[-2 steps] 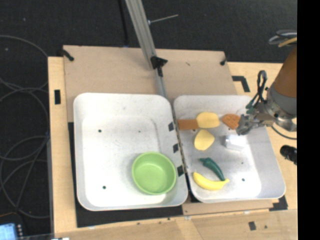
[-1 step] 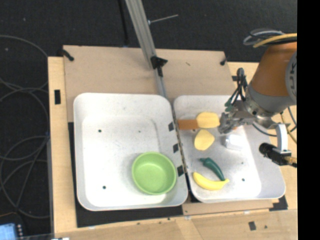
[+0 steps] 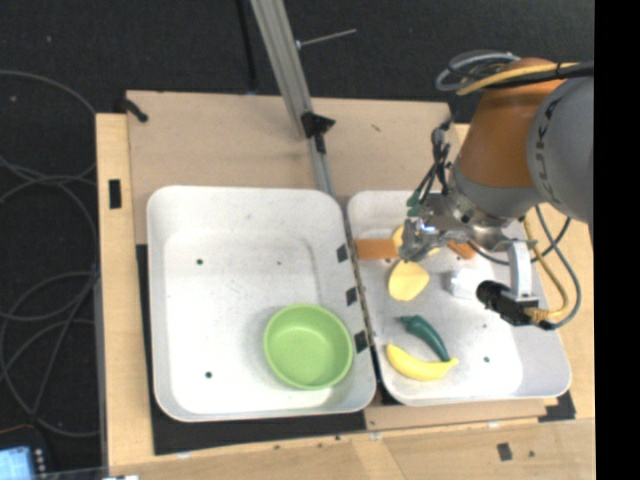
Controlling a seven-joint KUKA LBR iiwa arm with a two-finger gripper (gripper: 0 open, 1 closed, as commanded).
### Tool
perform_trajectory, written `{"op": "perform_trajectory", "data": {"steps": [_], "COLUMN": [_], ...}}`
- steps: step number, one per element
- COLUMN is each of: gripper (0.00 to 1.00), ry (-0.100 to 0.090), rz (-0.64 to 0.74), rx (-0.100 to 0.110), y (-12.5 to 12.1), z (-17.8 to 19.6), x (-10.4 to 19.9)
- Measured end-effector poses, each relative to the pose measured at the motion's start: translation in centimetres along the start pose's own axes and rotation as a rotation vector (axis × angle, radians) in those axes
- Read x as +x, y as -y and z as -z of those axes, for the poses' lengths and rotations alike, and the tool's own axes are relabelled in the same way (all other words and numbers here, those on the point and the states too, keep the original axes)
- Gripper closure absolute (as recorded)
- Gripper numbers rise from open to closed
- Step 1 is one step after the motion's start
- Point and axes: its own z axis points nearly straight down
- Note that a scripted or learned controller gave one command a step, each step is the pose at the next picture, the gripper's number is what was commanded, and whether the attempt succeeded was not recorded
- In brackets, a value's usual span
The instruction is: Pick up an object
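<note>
Bench of pale wood (image 3: 230, 138) seen from above, bearing two shallow white plastic bins side by side. Nearest the viewer, low in the frame, the left bin (image 3: 190, 228) holds a round lime-green plastic bowl (image 3: 307, 345), upright in its lower right corner. In the right bin (image 3: 540, 368), a yellow toy banana (image 3: 420, 364) lies near the lower edge, with a dark green curved pepper-like toy (image 3: 427, 335) touching it just above. Higher, at the frame's centre right, a pale yellow rounded lemon-like object (image 3: 408, 281) sits directly under the two-finger gripper (image 3: 416, 240), which reaches in from the right on the grey arm with its orange band (image 3: 500, 148). Whether the claw is released or clenched on the yellow object cannot be told; the wrist hides the fingertips.

Risks, as a judgement: the rounded object could roll or squirt out sideways if pinched off-centre, and the bin's dividing wall stands close on the left, so a drifting descent might strike it.
</note>
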Motion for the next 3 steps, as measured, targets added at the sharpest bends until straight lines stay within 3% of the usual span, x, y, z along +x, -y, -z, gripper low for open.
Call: {"op": "perform_trajectory", "data": {"steps": [1,3], "gripper": [1.0,1.0], "ry": [0.0,0.001], "rz": [0.0,-0.005], "rx": [0.002,0.004], "y": [-1.4,-4.0], "z": [-0.5,2.1], "x": [5.6,15.5]}}
